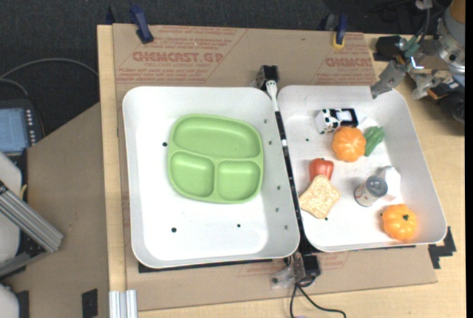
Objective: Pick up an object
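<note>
Gripper (pixel 384 81) parked at far right, over the far rim of the right bin (pixel 425 161); open or closed, impossible to tell. In that bin: toy cow (pixel 336 119), orange (pixel 349 144) touching green pepper (pixel 374 139), cracker (pixel 319 197), possibly a metal cup (pixel 369 191), small pumpkin (pixel 399 222). Green divided plate (pixel 216 158) in left bin (pixel 148 183).

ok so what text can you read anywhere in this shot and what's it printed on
"CHEMCAST.G B": approximate reading, red print on the brown board behind the left bin, last letters unsure.
"CHEMCAS...": the same red print behind the right bin, cut off at the board's edge.
Smaller red lines above and below each: too blurred to read.
</note>
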`<state>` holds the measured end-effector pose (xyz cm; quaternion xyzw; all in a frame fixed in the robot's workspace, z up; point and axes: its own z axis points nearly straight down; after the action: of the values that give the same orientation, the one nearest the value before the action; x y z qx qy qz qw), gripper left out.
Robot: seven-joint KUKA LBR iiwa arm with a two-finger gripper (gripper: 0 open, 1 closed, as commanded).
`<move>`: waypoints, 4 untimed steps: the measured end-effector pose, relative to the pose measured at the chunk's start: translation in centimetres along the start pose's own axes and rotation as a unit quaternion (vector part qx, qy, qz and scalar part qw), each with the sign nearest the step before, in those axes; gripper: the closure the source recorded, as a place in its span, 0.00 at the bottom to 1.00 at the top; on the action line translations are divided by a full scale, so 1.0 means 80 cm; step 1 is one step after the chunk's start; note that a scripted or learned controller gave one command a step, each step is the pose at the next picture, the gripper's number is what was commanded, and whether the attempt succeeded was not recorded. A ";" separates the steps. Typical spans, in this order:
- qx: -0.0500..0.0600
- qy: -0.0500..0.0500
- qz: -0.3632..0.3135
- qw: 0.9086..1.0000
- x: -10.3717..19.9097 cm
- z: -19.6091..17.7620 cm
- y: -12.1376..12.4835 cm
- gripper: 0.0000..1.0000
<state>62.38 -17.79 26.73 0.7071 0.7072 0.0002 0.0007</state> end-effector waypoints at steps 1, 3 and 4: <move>0.010 0.004 -0.001 1.000 0.068 0.212 -0.065 0.00; -0.006 0.002 -0.005 1.000 0.173 0.096 0.019 1.00; 0.001 0.002 -0.003 1.000 0.249 0.072 -0.018 1.00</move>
<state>60.91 2.10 20.96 0.7047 0.7095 0.0005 -0.0018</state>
